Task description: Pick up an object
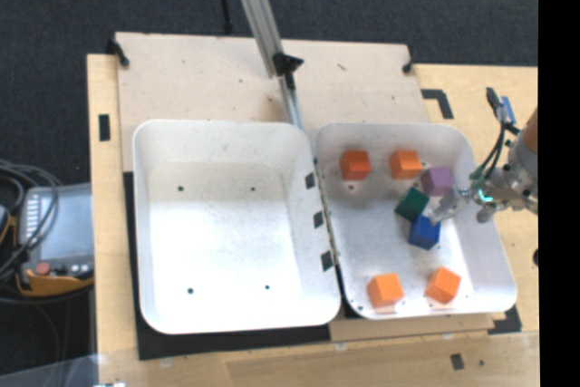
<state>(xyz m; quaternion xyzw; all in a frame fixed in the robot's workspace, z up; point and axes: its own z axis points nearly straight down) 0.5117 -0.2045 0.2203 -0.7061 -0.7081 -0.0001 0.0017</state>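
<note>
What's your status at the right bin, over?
Claw low in right bin, fingers unclear. At blue cube, nothing seen held. Green cube and purple cube crowd close.

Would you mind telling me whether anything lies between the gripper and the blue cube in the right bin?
Nothing visible does. The gripper is at the right bin's right side, just above the blue cube. The green cube touches the blue one on its upper left, and the purple cube sits above.
</note>
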